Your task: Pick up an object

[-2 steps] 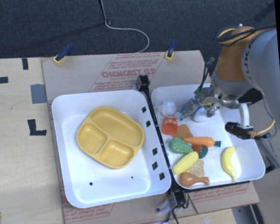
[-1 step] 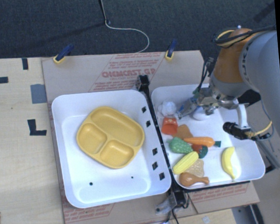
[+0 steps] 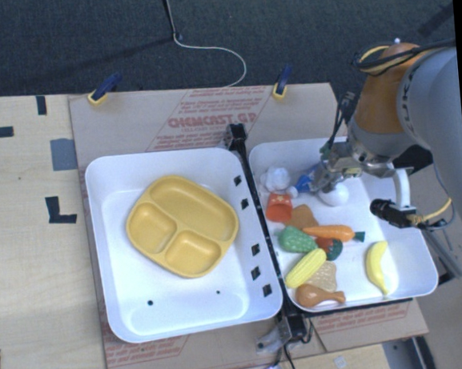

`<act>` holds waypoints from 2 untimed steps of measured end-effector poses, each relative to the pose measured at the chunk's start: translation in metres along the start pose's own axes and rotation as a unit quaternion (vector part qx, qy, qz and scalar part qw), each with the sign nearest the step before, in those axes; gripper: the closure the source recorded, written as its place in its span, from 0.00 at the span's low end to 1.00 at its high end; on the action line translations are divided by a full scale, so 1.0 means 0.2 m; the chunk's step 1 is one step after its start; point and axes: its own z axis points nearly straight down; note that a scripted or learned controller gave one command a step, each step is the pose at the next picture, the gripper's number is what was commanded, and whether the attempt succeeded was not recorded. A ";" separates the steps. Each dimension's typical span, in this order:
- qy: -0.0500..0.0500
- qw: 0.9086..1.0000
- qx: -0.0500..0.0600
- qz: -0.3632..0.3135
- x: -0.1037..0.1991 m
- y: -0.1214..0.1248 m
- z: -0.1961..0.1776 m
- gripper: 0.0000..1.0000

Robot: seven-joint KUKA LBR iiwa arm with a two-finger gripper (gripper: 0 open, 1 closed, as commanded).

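Gripper [image 3: 329, 181] low in right bin [image 3: 416, 284], over blue and white pieces [image 3: 305, 184] near carrot [image 3: 329, 232]. Wrist hides fingertips; jaw gap: cannot tell. Carrot, corn [image 3: 305, 267], banana [image 3: 378, 267] lie free. Small toys beneath gripper hard to identify.

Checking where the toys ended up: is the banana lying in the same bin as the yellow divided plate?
No. The banana lies in the right bin, while the yellow divided plate sits in the left bin.
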 end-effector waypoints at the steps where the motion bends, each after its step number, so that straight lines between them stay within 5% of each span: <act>1: 0.003 1.000 0.005 0.000 -0.01 0.04 -0.22 1.00; 2: 0.003 1.000 0.006 0.000 -0.01 0.04 -0.48 1.00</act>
